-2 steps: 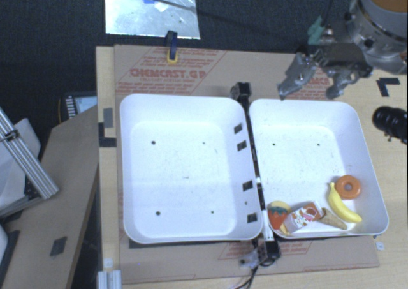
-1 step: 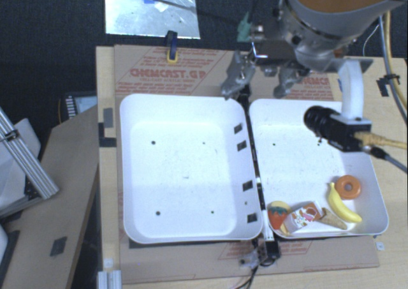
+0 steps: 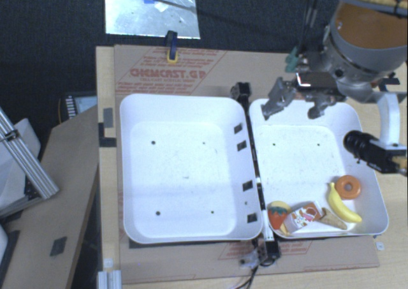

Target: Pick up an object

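My gripper (image 3: 295,106) hangs over the far edge of the right bin (image 3: 299,154), its two grey fingers spread apart with nothing between them. The objects lie in that bin's near right corner, well below the gripper: a yellow banana (image 3: 342,205), an orange ring-shaped toy (image 3: 348,186), a red and orange round toy (image 3: 278,213), a small white and red packet (image 3: 303,216) and a tan cone-shaped piece (image 3: 333,220).
The left bin (image 3: 185,166) sits beside the right one, with a black hinge strip (image 3: 250,160) between them. A black device (image 3: 370,148) juts over the right bin's right rim. A shiny metal plate (image 3: 152,0) lies on the floor beyond the bench.
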Robot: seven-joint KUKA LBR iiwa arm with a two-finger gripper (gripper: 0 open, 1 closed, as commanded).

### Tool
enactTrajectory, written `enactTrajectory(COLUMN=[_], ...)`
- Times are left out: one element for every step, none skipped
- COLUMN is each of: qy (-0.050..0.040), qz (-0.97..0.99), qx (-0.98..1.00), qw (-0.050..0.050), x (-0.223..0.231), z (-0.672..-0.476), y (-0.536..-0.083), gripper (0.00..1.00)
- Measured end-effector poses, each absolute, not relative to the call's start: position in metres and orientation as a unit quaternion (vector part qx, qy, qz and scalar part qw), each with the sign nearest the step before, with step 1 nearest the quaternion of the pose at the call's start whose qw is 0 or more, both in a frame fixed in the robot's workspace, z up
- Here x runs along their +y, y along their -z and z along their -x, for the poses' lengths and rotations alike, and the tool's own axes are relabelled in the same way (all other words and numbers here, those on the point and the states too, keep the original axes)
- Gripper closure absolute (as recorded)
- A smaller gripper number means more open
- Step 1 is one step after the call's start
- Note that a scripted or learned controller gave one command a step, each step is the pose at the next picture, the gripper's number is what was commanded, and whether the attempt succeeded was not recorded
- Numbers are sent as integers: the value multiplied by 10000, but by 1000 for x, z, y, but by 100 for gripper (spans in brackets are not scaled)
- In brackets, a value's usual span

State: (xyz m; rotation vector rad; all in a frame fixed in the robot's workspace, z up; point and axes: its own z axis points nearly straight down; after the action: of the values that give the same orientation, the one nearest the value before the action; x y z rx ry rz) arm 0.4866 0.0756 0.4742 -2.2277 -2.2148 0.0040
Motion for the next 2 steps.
enactTrajectory(qy=[44,-11], qz=[7028,7094], qx=[-7114,-7048], qw=[-13,0], x=[157,72], z=[-486,-487], y=[-538,-481], gripper=[0,0])
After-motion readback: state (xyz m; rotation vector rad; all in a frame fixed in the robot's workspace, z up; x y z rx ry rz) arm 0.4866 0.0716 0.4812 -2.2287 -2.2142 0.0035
